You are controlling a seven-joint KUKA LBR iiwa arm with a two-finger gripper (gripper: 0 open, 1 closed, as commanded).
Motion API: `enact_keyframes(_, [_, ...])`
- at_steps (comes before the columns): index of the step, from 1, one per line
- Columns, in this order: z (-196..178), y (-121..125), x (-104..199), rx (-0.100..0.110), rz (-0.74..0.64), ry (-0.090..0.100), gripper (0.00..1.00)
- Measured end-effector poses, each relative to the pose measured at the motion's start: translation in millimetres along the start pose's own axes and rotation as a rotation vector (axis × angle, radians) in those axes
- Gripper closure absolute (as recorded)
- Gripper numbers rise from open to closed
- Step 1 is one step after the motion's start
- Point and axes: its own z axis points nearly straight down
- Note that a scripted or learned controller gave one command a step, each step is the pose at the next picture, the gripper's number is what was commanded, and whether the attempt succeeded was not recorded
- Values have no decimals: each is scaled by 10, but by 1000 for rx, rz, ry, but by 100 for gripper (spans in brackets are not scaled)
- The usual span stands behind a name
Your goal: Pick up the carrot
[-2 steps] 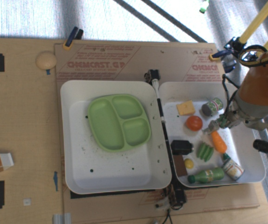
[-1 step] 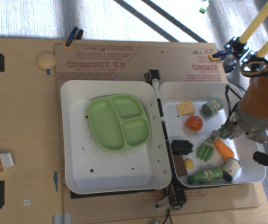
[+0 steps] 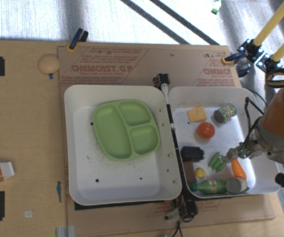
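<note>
Orange and tapered, the small plastic carrot [image 3: 238, 169] lies in the lower right of the frame, inside the right-hand shallow white bin [image 3: 245, 111], just above a grey-capped green bottle [image 3: 217, 185] along the bin's lower wall. Directly over the carrot's upper end hangs the metal two-finger gripper [image 3: 234, 154], apparently lined up for a grab; whether it is open or closed, I cannot tell, as the parts blur together there. Nearby sit a red tomato [image 3: 206, 130] and a green pea pod [image 3: 216, 161]. To the left, a green divided plate [image 3: 127, 129] waits in the other bin.
</note>
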Motion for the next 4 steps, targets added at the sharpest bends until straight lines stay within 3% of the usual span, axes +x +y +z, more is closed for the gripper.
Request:
enact_keyframes(1, [-847,780,511,1,137,0,100])
enact_keyframes(2, [178,951,340,5,147,2,100])
enact_keyframes(3, [373,975,320,2,71,2,100])
enact_keyframes(4, [271,982,320,0,70,1,100])
